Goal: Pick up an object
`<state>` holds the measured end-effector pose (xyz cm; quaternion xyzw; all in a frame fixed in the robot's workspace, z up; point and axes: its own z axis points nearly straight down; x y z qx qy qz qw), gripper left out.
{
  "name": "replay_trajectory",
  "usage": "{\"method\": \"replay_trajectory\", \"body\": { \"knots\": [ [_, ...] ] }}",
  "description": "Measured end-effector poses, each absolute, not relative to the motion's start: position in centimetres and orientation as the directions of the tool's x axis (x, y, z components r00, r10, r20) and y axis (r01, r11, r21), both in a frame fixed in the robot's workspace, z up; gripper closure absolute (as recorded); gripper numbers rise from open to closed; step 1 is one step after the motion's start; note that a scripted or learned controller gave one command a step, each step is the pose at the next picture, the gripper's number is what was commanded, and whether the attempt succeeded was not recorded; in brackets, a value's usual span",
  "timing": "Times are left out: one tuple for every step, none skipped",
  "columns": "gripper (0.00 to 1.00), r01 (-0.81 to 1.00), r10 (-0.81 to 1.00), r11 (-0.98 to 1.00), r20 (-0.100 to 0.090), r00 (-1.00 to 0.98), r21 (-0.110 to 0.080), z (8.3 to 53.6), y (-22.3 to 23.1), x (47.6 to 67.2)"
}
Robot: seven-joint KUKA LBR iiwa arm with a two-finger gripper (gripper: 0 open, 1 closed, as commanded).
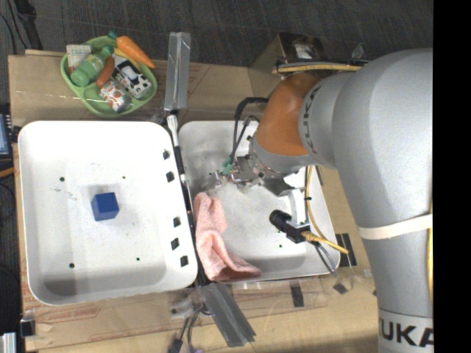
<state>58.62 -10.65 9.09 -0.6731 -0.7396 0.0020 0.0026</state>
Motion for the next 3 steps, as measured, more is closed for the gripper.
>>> {"method": "replay_trajectory", "body": {
  "knots": [
    [0.0, 0.974, 0.974, 0.226, 0.0, -0.226, -0.001, 19.3, -6.5, 59.8],
    [0.0, 0.947, 0.947, 0.321, 0.002, -0.321, -0.004, 10.6, -10.4, 56.4],
    [0.0, 0.945, 0.945, 0.326, 0.001, -0.326, -0.003, 9.1, -9.9, 52.1]
  ]
}}
